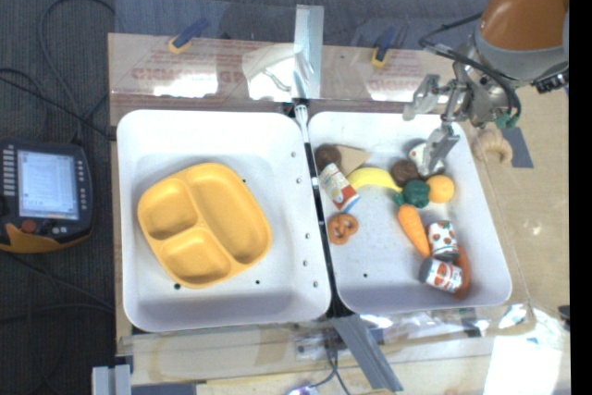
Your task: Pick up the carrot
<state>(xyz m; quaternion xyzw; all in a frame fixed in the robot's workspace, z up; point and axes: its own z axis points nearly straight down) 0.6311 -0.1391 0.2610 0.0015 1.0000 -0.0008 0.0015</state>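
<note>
The grey arm with its orange band reaches in from the right, its gripper (431,127) angled downward, fingers (442,143) spread apart.

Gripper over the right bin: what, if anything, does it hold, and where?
Nothing. The gripper is open above the bin's far end; the orange carrot lies untouched.

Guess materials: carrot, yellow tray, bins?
Carrot: likely moulded plastic toy, with uniform orange and a smooth, slightly matte surface. Yellow tray: probably hard plastic, with soft sheen and rounded moulded compartments. Bins: white plastic by their look, semi-gloss, with glare along the rims.
</note>
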